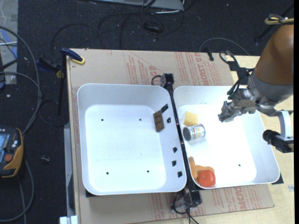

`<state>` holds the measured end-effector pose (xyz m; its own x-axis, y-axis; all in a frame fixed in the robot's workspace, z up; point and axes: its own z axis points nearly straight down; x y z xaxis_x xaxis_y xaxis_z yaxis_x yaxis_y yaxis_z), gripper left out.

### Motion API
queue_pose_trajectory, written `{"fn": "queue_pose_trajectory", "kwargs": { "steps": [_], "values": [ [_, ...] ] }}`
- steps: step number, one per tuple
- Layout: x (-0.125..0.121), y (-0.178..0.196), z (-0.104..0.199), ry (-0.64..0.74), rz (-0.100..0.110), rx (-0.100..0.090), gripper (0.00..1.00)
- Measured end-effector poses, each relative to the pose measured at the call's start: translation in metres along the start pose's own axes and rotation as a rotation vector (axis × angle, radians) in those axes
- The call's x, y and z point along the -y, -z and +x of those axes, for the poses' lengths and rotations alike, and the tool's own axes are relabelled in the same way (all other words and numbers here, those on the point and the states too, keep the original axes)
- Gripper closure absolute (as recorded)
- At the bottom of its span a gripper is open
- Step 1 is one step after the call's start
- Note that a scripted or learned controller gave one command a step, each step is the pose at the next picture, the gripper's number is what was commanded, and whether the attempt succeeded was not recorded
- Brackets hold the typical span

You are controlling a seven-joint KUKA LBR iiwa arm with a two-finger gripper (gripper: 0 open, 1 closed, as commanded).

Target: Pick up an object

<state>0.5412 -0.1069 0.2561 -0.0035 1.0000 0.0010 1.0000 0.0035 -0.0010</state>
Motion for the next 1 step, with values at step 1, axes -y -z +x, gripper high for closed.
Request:
{"fn": "queue_pose_trajectory", "kwargs": {
  "steps": [1],
  "values": [
    [-0.0066, -0.0124, 0.0559, 0.001, 0.000, 0.000, 1.00]
  ]
}}
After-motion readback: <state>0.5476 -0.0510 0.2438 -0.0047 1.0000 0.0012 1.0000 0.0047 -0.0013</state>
